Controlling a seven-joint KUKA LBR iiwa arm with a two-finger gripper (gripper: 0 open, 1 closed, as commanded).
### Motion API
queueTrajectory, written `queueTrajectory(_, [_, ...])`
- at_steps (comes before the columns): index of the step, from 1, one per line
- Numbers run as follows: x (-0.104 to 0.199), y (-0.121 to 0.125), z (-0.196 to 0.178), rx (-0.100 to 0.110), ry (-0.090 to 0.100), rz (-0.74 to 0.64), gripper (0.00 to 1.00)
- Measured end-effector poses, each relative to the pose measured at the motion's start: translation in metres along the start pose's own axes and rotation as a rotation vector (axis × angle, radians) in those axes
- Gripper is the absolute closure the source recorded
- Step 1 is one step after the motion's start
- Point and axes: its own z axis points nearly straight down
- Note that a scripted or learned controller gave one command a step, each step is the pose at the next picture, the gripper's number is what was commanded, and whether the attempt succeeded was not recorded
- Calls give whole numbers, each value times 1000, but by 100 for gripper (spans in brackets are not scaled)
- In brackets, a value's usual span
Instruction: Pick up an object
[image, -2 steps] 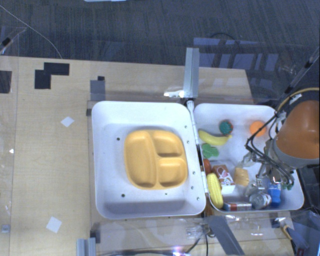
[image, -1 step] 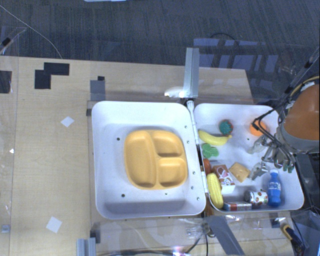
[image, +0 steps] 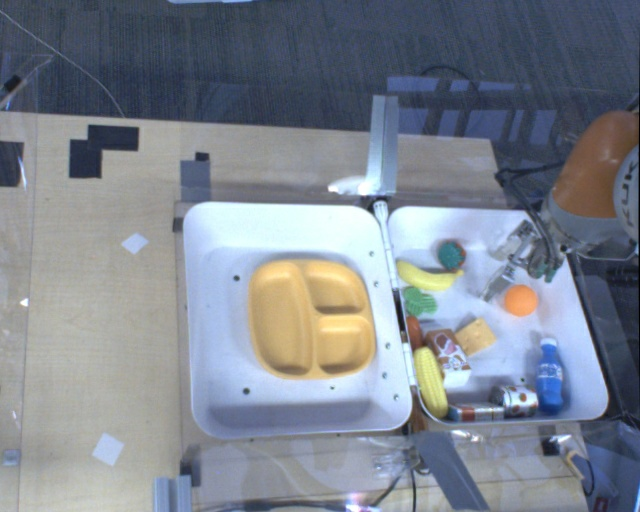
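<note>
Ball, orange and small, lies in the right bin at the frame's right, just below the gripper. It looks light, smooth and liable to roll; a grip across its middle suits. Jaws look parted and hold nothing.

One fixed camera looks down at a slant from high above the bench, far enough back to take in both white bins: the left bin near centre, the right bin toward 3 o'clock. Dark floor lies at 12 o'clock.
</note>
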Motion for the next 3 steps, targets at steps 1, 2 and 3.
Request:
queueTrajectory(1, [60, 40, -16, 3, 4, 556, 0])
queueTrajectory(2, [94, 58, -1, 0, -1, 761, 0])
queueTrajectory(3, [31, 48, 1, 3, 1, 584, 0])
